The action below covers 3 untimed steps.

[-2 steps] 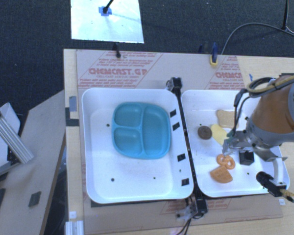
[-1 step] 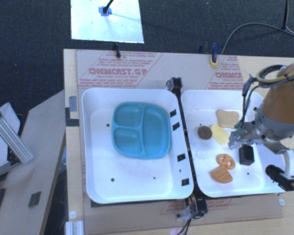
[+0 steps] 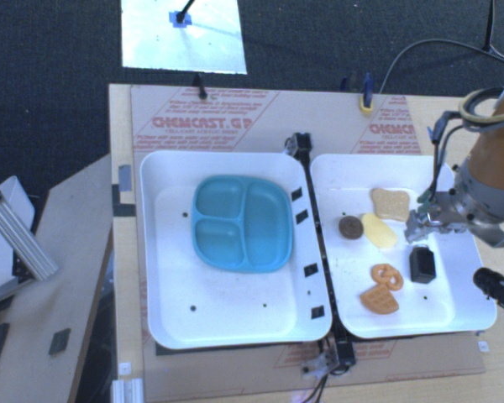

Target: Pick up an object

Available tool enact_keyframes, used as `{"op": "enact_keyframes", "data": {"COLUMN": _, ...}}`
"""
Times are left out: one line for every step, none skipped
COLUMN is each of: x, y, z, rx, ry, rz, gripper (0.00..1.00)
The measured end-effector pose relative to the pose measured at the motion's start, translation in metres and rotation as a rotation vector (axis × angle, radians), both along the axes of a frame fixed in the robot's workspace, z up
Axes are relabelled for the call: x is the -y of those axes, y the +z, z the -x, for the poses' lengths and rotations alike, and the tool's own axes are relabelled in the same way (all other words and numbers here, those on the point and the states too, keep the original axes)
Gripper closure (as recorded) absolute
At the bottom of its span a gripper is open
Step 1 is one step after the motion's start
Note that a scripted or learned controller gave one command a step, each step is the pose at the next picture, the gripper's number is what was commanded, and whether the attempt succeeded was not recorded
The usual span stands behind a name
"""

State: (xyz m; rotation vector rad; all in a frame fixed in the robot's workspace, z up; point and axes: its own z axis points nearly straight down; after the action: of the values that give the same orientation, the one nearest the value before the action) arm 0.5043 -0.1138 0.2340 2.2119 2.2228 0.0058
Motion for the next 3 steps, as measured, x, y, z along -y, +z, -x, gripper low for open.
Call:
{"op": "enact_keyframes", "data": {"x": -0.043, "y": -0.011, "z": -0.031, "rx": -0.003, "ry": 0.005, "rz": -0.002, "gripper": 1.0}}
{"op": "enact_keyframes", "data": {"x": -0.081, "y": -0.019, "z": -0.061, "rx": -0.003, "ry": 0.004, "rz": -0.002, "gripper": 1.0}}
{"op": "enact_keyframes", "data": {"x": -0.13, "y": -0.005, "z": -0.091, "rx": -0.001, "ry": 0.005, "rz": -0.003, "gripper": 1.0}}
